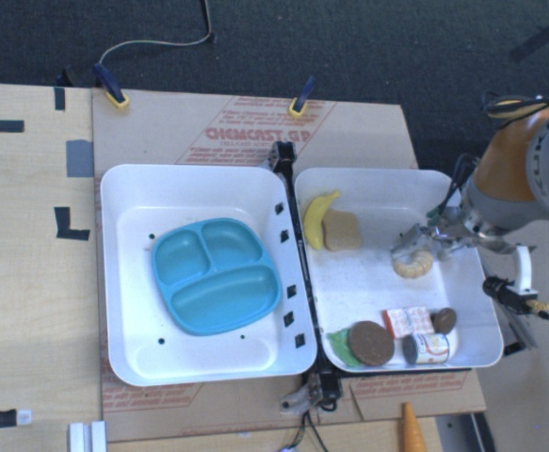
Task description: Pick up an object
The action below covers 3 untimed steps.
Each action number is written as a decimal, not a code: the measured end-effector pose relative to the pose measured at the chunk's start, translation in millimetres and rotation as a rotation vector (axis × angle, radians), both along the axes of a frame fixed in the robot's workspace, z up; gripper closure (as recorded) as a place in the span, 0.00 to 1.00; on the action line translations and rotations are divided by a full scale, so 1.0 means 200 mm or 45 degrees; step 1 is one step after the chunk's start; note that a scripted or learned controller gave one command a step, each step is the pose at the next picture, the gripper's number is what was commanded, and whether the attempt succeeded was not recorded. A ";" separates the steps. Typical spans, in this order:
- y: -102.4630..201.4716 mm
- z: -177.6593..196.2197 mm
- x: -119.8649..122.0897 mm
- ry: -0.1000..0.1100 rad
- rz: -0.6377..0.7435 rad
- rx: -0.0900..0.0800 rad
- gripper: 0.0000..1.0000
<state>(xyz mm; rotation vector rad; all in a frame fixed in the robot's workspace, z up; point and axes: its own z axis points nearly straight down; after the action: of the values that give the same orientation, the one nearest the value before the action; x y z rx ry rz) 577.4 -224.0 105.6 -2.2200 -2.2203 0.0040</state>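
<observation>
Grey arm [509, 182] with its orange band reaches in from the right over the right bin [368, 182]; its gripper [423, 241] is down at a pale round pastry [412, 266].

Metal gripper parts sit right at the pastry's upper edge, seemingly touching it; whether the pincer is spread or closed cannot be told, nor whether it has hold of anything; the pastry lies on the bin floor toward the right wall; a yellow banana [317, 217] and a tan bread slice [343, 231] lie touching near the divider; along the near wall lie a brown round cookie [371, 343] on something green, a red-and-white packet [408, 322], a small dark-brown piece [444, 321] and a small white pack [428, 348]; the left bin [133, 196] holds a blue sectioned plate [217, 275], lying flat.
</observation>
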 end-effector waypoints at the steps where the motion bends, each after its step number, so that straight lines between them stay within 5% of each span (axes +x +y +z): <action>1: 0.00 0.26 -0.05 -0.004 0.000 0.000 0.00; 2: 0.09 -0.09 -0.06 -0.007 0.000 -0.002 0.00; 3: 0.09 -0.05 -0.06 -0.008 0.000 -0.004 1.00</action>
<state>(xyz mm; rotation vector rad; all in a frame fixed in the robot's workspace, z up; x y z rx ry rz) 565.7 -206.9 96.5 -2.2252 -2.2247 0.0002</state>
